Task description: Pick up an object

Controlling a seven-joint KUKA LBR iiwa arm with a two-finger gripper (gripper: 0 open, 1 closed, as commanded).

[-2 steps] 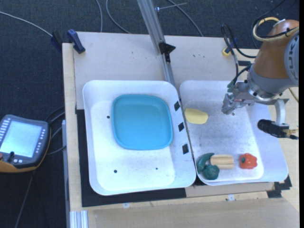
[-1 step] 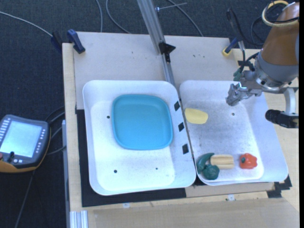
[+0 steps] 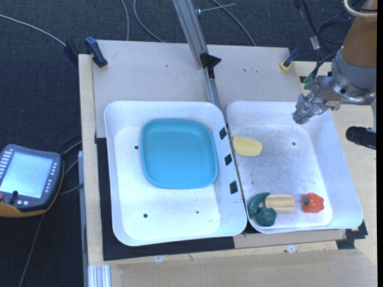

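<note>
Objects to pick: four small items lay in the right bin (image 3: pixel 341 160), none of them lifted.
Left bin (image 3: pixel 119 160): it held a blue plate (image 3: pixel 179 153), lying flat near the middle.
Yellow piece (image 3: pixel 247 146): it rested near the right bin's left wall, apart from the others.
Front row: a green item (image 3: pixel 262 208) touched a tan block (image 3: pixel 280 203); a red pepper (image 3: pixel 312 202) sat just beside them.
Risk: the front pieces crowded the near wall, so descending fingers could likely strike the rim or nudge a neighbour; the rounded pepper might roll.
Gripper (image 3: pixel 302 113): it hung over the right bin's far corner, well apart from every item, holding nothing; its opening could not be judged.
</note>
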